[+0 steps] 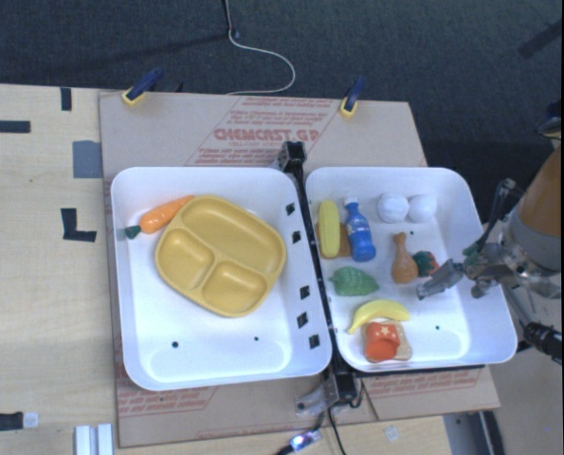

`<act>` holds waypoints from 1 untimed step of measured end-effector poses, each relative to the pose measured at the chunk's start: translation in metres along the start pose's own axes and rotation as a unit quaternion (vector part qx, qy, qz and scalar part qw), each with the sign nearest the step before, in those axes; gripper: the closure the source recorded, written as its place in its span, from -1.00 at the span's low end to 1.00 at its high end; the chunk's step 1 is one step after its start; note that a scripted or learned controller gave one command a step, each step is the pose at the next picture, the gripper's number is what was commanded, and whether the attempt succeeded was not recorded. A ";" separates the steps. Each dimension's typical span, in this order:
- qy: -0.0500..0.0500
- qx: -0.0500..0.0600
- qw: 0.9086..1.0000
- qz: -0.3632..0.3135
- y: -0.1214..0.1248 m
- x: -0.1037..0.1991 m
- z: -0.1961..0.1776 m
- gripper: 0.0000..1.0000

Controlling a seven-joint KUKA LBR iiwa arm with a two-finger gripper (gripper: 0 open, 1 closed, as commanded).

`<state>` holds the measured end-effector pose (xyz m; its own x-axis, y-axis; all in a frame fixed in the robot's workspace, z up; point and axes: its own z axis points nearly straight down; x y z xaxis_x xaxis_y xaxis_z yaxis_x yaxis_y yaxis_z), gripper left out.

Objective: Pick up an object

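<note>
My gripper [457, 286] hangs open over the right side of the right bin [452, 349], with nothing between its fingers. Its left finger [436, 282] reaches toward a small red and green object [424, 262] beside a brown drumstick [403, 259]. In the same bin lie a corn cob [329, 227], a blue bottle [359, 232], two white balls [405, 207], a green leafy piece [354, 280], a banana [377, 313] and a red tomato-like piece [383, 341].
The left bin [206, 358] holds a yellow divided plate [221, 254] and an orange carrot [161, 214] at its upper left. A black hinge strip [305, 254] runs between the bins. The grey arm [533, 245] enters from the right.
</note>
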<state>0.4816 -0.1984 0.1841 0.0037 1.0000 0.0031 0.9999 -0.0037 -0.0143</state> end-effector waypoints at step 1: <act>-0.002 -0.006 1.000 -0.002 0.003 0.000 -0.006 -1.00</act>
<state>0.4848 -0.1983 0.1898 -0.0004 1.0000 0.0001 1.0000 0.0004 -0.0030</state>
